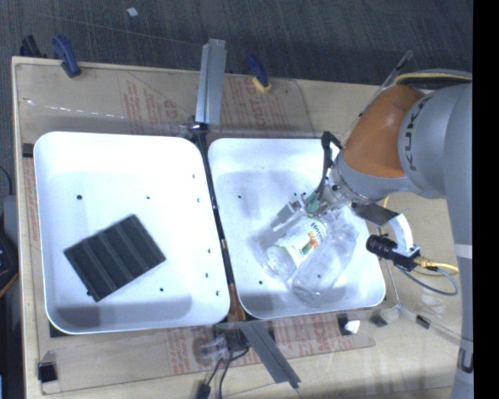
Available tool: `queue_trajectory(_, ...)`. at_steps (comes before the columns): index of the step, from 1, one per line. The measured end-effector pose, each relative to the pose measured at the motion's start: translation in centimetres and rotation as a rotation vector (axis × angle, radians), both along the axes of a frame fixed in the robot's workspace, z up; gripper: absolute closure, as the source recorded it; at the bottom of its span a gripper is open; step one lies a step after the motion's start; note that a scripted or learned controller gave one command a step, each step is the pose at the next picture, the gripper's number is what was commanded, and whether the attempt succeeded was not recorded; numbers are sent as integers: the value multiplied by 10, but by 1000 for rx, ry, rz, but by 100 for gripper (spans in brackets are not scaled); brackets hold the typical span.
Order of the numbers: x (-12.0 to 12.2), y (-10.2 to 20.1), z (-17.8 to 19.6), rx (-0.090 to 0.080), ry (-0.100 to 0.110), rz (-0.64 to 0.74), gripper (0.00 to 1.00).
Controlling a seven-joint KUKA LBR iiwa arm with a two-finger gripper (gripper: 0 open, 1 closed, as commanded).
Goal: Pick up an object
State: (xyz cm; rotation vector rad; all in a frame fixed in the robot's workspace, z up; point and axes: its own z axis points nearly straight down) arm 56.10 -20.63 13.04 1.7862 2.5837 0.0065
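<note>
Two shallow white bins are seen side by side on the bench (33, 90). The right bin (241, 160) serves as the landmark: inside it, toward its right half, a clear plastic bottle (303, 248) with a white, green and orange label is laid on its side, tilted diagonally, and more clear plastic is seen just beside it toward the bin's near right corner. The gripper (314, 202) is lowered at the bottle's upper end, by its neck; whether it is clenched or released cannot be told, as it is blurred against the plastic. In the left bin (46, 152) a dark ribbed rectangular pad (115, 256) is laid flat, well apart from the right bin's contents.
</note>
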Motion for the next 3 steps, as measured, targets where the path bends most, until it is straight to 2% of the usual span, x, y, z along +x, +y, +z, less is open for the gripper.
queue_trajectory(3, 0, 0, 0, 0, 0, 0, 0)
